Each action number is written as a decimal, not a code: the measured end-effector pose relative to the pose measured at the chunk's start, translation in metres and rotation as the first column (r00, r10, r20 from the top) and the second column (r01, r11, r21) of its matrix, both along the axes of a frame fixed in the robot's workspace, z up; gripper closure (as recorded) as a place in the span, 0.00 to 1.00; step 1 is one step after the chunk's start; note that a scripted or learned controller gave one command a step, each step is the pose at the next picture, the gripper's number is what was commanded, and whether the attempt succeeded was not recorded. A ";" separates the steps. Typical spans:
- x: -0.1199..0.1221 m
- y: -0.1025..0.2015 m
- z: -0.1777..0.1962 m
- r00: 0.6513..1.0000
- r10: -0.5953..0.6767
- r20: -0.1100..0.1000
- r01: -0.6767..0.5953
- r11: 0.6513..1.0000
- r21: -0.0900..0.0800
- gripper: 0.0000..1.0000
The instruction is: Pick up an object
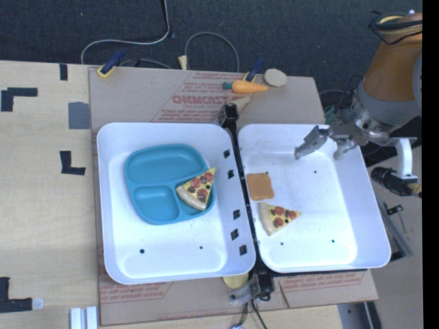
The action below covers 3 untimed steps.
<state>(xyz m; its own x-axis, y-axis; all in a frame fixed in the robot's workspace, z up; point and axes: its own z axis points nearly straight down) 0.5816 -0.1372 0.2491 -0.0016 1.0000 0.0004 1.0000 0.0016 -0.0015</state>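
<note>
The two-finger metal gripper (324,144) is seen above the upper right part of the right shallow white bin (357,204), carried by the grey arm with its orange band (391,74) reaching in from the right. Its two fingers are spread apart, and nothing is seen between them.

Below the gripper and to its left, a flat brown square piece like a toast slice (260,186) lies on the floor of the same bin, near the divide between the bins. Just below that piece, farther from the gripper, a toy pizza slice with red toppings (277,218) lies flat, almost touching the brown square.

Well to the left of the gripper, in the left shallow white bin (123,252), a blue plastic compartment plate (161,180) is set. A second toy pizza slice (197,188) rests on the plate's right edge.

Beyond the bins, up and left of the gripper, a small orange toy carrot (248,86) is seen on the brown cardboard sheet (158,94).
</note>
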 end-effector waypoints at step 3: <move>0.046 0.032 -0.160 1.000 0.003 0.013 -0.003 1.000 -0.013 0.00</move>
